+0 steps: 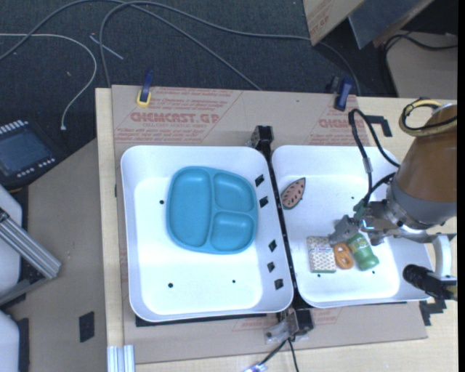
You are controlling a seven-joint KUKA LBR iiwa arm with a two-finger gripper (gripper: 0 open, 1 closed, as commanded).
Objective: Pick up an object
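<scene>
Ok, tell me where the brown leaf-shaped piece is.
The brown leaf-shaped piece lies in the right bin, near its upper left corner beside the divider, apart from the gripper.

A workshop corner seen from above, under even light.
Dark carpet floor fills the top of the frame, with thin pale cables looping across it. A cardboard sheet printed with red letters covers the wooden surface, held by blue clamps. A cardboard box sits at upper right; a metal rail lies at left.
</scene>
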